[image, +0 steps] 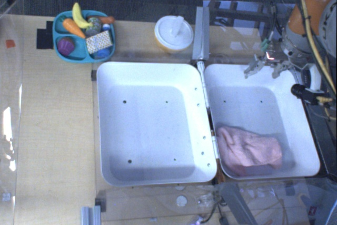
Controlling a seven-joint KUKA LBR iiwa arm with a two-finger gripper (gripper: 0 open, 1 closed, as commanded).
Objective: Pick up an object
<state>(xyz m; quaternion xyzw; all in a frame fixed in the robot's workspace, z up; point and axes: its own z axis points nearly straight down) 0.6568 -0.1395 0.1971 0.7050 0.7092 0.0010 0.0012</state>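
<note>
Pincer: the pincer (261,66) is seen hanging over the far rim of the right bin (295,113), its two fingers splayed wide with nothing between them; the spread suits a soft, broad target.

Arm: the grey arm with its orange band (310,2) is brought in from the right side of the camera view, so the right bin is the nearer one to work.

Task's thing: a crumpled pink cloth (248,149) is found lying in the right bin, bunched against the near wall and close to the divider; it is well apart from the pincer.

Left bin: the left bin (150,118) is set flush beside the right one, presumably as a place for things to be dropped.

Desk: on the desk (52,124) a blue compartment tray (83,36) of toy food, with a banana (79,17) and a carrot (73,27) among it, is parked beyond the bins at far left, out of the working area.

Also parked: a white lidded cup (174,33) is stood behind the left bin.

Step in hand: the grasp is judged not yet begun; a travel toward the near side and a descent onto the cloth would be called for.

Risk: the limp cloth may be pinched by only one fold and slip free.
</note>
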